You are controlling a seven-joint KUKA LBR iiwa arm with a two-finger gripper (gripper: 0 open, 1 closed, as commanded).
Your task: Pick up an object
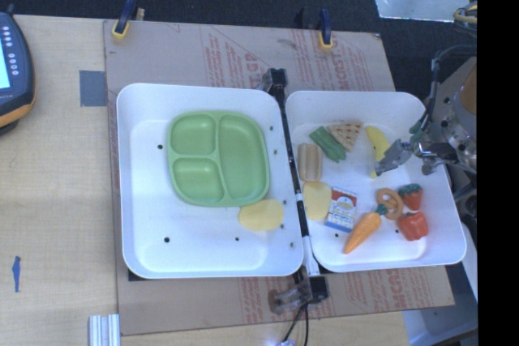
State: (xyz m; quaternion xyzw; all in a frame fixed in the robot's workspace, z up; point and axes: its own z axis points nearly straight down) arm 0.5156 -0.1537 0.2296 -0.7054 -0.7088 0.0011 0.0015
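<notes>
Wooden bench, cardboard clamped flat, two bins fixed side by side. Left bin (138,174): green plate. Right bin (438,255): toys heaped for picking. Gripper (391,160) at 3 o'clock, above banana (376,143), grip state unclear.

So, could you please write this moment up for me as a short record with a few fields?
left bin: green divided plate; pale yellow piece beside it
right bin: toy foods, among them carrot, red pepper, banana, small carton
gripper: low over the right bin, beside the banana
held: nothing seen between its fingers
</notes>
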